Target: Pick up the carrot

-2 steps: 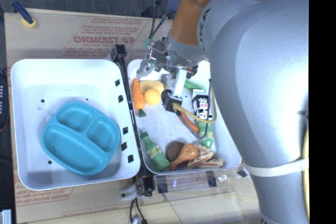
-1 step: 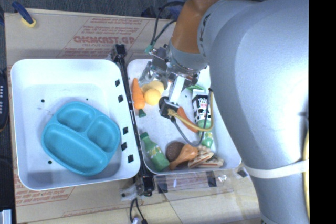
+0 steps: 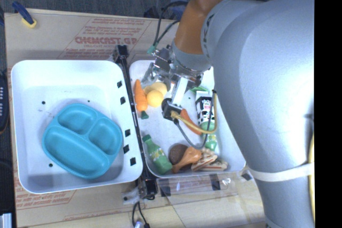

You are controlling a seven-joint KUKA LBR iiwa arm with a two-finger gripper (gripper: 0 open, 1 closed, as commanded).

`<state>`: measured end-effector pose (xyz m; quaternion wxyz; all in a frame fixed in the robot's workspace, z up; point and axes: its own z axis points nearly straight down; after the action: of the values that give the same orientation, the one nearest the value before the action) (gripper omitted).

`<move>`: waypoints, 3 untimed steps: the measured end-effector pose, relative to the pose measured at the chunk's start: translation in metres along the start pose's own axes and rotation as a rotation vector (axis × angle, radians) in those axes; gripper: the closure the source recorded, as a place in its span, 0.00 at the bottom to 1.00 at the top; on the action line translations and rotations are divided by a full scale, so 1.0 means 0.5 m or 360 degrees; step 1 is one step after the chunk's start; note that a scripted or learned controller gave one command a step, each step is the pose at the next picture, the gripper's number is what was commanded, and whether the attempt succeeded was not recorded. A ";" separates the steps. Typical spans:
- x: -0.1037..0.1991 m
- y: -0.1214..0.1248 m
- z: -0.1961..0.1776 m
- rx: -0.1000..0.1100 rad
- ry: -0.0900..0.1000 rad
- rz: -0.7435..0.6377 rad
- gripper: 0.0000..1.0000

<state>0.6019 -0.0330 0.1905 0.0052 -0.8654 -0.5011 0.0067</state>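
Hanging over the far end of the right bin [image 3: 160,128], the gripper [image 3: 154,76] sits just above a yellow fruit [image 3: 155,97]; whether it is clenched or released cannot be told. The carrot [image 3: 140,95] lies along that bin's left wall, beside the fruit.

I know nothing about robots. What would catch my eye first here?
The huge grey arm with its orange band looms over the right bin from the right. A bright blue divided plate lies in the left bin. An orange carrot sits beside a round yellow thing along the right bin's left wall.
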 end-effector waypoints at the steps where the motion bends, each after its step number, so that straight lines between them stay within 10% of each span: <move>1: 0.000 0.000 0.000 0.0000 0.0000 0.0000 0.00; 3: 0.000 0.000 0.000 0.0000 0.0000 0.0000 0.00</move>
<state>0.6019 -0.0330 0.1905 0.0051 -0.8654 -0.5011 0.0066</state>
